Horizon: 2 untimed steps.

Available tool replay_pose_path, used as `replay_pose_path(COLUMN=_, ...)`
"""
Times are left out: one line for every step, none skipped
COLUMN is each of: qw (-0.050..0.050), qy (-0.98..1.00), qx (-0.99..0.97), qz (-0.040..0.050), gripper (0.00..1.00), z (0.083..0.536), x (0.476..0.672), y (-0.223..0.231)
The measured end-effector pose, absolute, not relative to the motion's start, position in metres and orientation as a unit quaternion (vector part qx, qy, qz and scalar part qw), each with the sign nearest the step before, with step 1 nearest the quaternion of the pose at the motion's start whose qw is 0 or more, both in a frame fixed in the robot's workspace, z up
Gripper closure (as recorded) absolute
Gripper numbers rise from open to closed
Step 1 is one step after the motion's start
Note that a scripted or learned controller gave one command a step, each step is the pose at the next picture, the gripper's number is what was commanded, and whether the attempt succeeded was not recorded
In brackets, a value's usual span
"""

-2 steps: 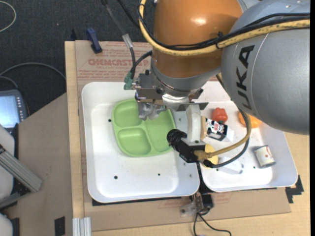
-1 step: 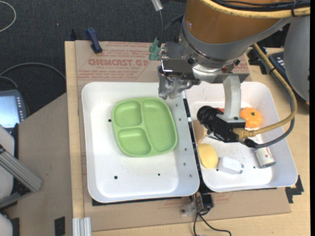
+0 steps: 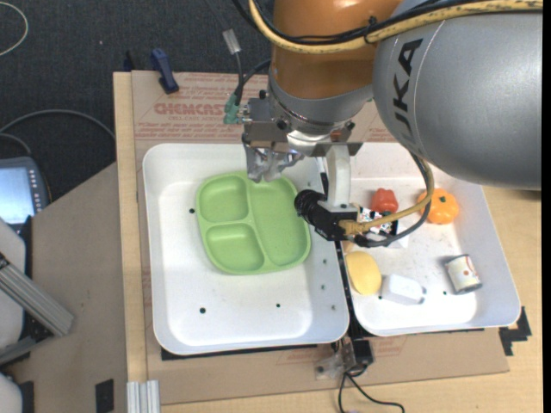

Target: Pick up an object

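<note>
We note a table (image 3: 77,231) with a light wooden top. Directly on it lies a brown cardboard sheet (image 3: 185,101) printed with red lettering along its far edge. On the sheet rest two shallow white bins side by side, edges touching: the left bin (image 3: 172,308) and the right bin (image 3: 495,256). A blue clamp (image 3: 164,69) grips the sheet's far left corner.

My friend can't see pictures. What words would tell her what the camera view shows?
A big grey and orange robot arm reaches down over the left white bin, its pincer at the far edge of a green divided plate. The right white bin holds a yellow lemon-like thing, a small can, and red, orange and white items.
</note>
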<state>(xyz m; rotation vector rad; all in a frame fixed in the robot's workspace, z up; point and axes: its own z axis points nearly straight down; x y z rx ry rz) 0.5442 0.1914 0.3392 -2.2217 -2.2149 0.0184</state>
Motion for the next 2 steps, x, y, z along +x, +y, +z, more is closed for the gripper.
replay_pose_path(qw=-0.001, qy=-0.709, qx=-0.705, qz=-0.0049, gripper=1.00, z=0.434, x=0.477, y=0.202)
replay_pose_path(qw=0.000, qy=-0.708, qx=-0.706, qz=-0.0004, gripper=1.00, z=0.425, x=0.479, y=0.226)
